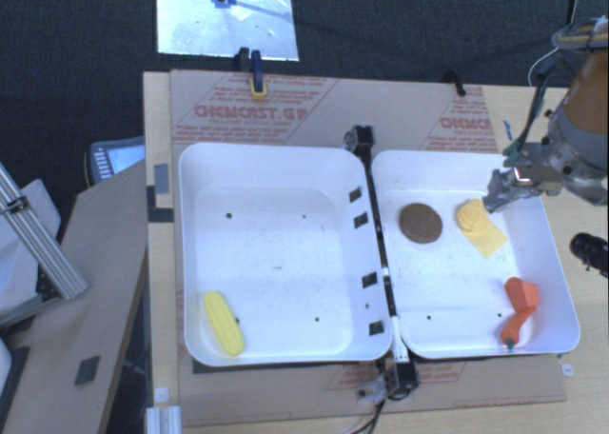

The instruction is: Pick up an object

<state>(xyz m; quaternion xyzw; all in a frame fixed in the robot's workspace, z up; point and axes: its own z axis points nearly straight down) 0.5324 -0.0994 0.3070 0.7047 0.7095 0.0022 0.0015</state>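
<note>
Hovering hand (497,196) just beside yellow wedge (481,227).

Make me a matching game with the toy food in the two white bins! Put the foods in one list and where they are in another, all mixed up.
Things:
1. corn cob
2. brown cookie
3. carrot
4. yellow cheese wedge

Places:
A. right bin, near front corner
B. left bin, near front corner
C. right bin, just below the gripper
D. right bin, close to the divider between the bins

Pairs: 1-B, 2-D, 3-A, 4-C
</note>
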